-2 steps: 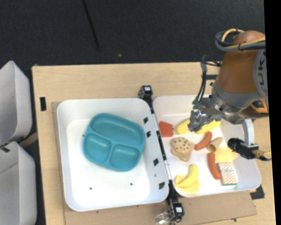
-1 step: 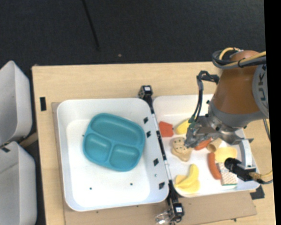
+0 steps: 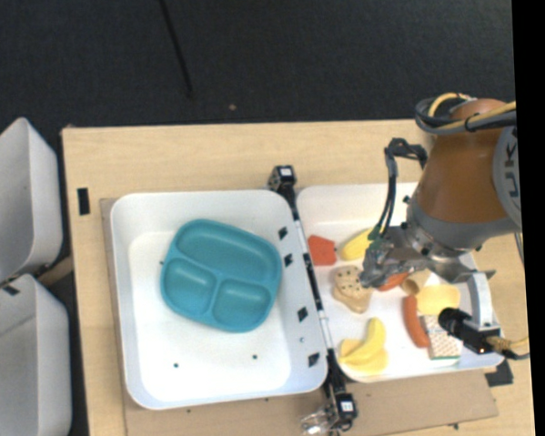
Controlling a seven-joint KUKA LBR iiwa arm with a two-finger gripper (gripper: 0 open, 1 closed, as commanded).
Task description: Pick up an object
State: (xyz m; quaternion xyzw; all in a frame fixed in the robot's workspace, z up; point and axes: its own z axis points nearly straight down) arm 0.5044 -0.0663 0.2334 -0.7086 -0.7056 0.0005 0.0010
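Arm: reaches in from 3 o'clock, low over the right bin (image 3: 344, 200), wrist bent down so the gripper (image 3: 377, 273) meets the toy food from above.
Jaws: cannot tell how wide; the wrist hides them, and nothing is seen held.
Likely target: a tan cookie (image 3: 351, 289) just at 9 o'clock of the gripper, lying flat.
Neighbours: orange block (image 3: 321, 249) at 10 o'clock, banana (image 3: 369, 349) at 6 o'clock, sausage (image 3: 413, 321) at 5 o'clock; crowding leaves little room.
Left bin (image 3: 144, 374): holds a blue divided plate (image 3: 221, 274), well apart on the counter (image 3: 205, 152).
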